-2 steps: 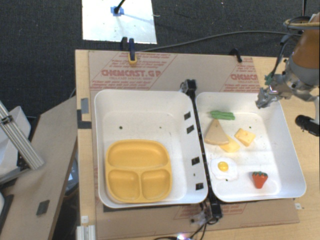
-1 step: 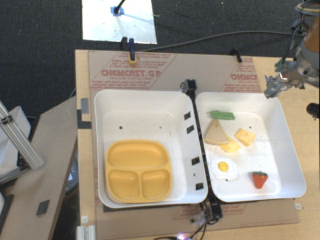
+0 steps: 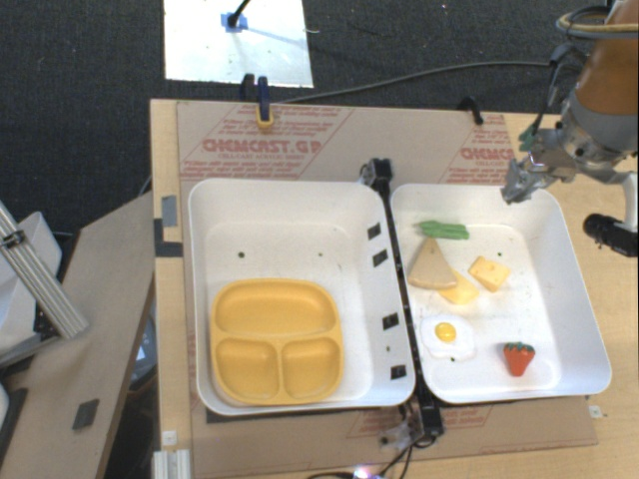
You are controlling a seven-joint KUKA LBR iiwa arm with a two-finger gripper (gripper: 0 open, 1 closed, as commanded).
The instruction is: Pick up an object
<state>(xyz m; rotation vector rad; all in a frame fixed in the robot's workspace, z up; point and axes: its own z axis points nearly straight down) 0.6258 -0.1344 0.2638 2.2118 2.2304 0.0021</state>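
My gripper (image 3: 520, 184) hangs at the upper right of the frame, over the far right corner of the right-hand shallow white plastic bin (image 3: 584, 307), at roughly 1 o'clock from that bin's centre. The metal finger assembly points down and left toward the rim; I cannot tell whether my fingers are spread or pressed together, since they merge into one dark blur. Nothing is visible between them. Candidate objects all lie in the right bin. A green plastic bean pod (image 3: 444, 231) lies flat near the far wall, at 11 o'clock from bin centre. Just at its 6 o'clock sits a tan triangular toy bread slice (image 3: 431, 266). A pale yellow flat toy piece (image 3: 460, 290) touches the slice's near right edge, and a yellow square toy cheese block (image 3: 489, 272) sits just beside that, at its 2 o'clock. A toy fried egg, white with a yellow yolk (image 3: 446, 335), rests at 7 o'clock from bin centre. A red toy strawberry with a green top (image 3: 517, 356) stands at 5 o'clock, near the front wall. The left-hand white bin (image 3: 300, 213) holds a yellow three-compartment plastic tray (image 3: 278, 341) in its near half.
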